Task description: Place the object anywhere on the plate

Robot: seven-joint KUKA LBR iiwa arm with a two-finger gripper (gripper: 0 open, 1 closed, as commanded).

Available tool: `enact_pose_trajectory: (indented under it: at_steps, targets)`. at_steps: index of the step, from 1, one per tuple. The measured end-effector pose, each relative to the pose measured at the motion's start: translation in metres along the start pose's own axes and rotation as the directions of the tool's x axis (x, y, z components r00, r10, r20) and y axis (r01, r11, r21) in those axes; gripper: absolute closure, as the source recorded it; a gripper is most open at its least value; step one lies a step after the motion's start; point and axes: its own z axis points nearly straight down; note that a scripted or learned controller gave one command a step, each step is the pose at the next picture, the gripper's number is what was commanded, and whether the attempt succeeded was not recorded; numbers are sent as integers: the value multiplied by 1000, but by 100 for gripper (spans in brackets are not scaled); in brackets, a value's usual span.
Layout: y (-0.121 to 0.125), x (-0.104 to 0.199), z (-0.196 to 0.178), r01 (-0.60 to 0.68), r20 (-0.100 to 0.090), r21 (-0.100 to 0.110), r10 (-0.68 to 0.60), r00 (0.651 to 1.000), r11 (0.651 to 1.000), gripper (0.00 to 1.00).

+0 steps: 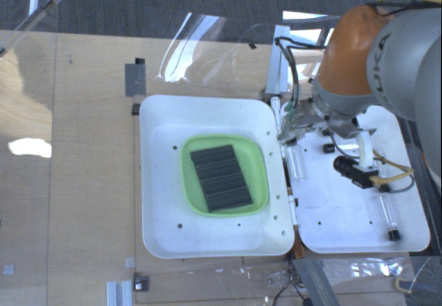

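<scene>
A dark grey ribbed rectangular block (220,177) lies flat on the green square plate (188,172), which sits in the middle of the left white bin (160,222). The block rests slightly turned, inside the plate's rim. My gripper (343,190) hangs over the right bin (345,225), apart from the plate and to its right. Its two clear fingers (296,161) stand wide apart, open, with nothing between them. One finger is near the wall between the bins, the other near the right bin's front right corner.
The grey arm with its orange band (356,49) covers the back of the right bin. A clear plastic sheet (193,49) and a small dark bracket (136,78) lie on the wooden bench behind the left bin.
</scene>
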Motion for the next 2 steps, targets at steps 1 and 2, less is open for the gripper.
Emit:
enact_pose_trajectory:
  at_steps: [1, 2]
  targets:
    - [27, 106, 13, 149, -2, -1, -149, 989, 989, 100]
    - [27, 105, 13, 149, -2, -1, -149, 989, 989, 0]
